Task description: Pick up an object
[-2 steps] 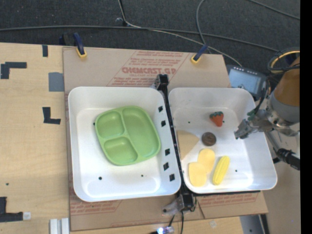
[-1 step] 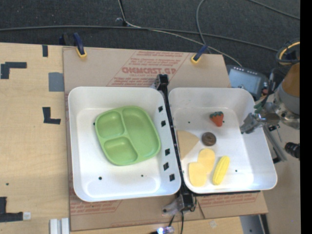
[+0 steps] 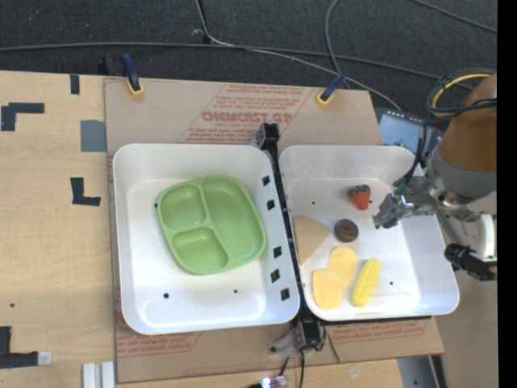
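You are seeing the gripper (image 3: 389,215) hovering over the right bin (image 3: 420,297), finger state unclear, beside one strawberry (image 3: 359,195), one corn cob (image 3: 366,281), one brown ball (image 3: 346,230).

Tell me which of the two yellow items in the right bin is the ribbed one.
The corn cob, the narrower yellow piece on the right, showing kernel rows. The yellow piece to its left is smooth, paler and broader.
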